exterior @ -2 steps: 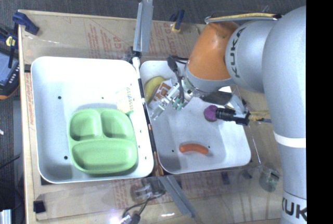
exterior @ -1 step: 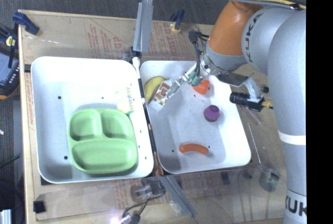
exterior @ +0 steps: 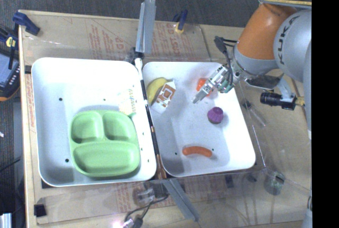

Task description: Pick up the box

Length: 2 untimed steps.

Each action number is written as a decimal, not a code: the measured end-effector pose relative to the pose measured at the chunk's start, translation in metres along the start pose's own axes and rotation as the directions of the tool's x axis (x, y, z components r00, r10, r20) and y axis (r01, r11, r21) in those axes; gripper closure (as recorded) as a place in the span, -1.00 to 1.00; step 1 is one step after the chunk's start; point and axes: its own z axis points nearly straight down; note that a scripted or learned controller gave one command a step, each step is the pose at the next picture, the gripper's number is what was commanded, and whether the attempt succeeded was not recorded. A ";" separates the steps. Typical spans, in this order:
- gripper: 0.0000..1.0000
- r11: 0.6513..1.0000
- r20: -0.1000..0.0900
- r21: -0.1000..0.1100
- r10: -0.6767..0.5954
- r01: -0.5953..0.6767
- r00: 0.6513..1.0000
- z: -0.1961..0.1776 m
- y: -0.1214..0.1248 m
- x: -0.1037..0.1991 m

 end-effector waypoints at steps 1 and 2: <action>-1.00 1.000 -0.001 0.000 0.018 -0.018 1.000 0.006 0.038 -0.034; -1.00 0.959 -0.002 0.000 -0.283 0.283 0.959 -0.027 0.041 0.007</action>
